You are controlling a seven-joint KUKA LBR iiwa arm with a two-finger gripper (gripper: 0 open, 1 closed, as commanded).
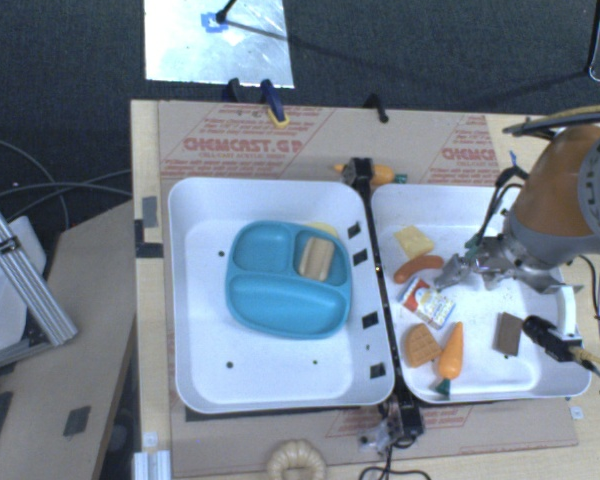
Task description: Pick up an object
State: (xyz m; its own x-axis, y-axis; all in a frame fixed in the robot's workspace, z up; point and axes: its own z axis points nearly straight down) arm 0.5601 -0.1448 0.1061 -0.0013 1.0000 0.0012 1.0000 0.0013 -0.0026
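The right bin [460, 203] holds several toy foods: a yellow wedge [413, 240], a red-orange sausage [418, 267], a white and red packet [431, 304], a round brown biscuit [420, 345], an orange carrot [452, 349] and a brown block [508, 333]. My gripper [458, 272] hangs over the middle of this bin, just right of the sausage and above the packet. Nothing shows in its grasp.
The left bin [195, 298] carries a blue divided plate [280, 308] with a tan bread piece [316, 258] in its upper right compartment. An orange and yellow item [380, 175] lies outside the bins at the top of the divider. The grey arm covers the right bin's right side.
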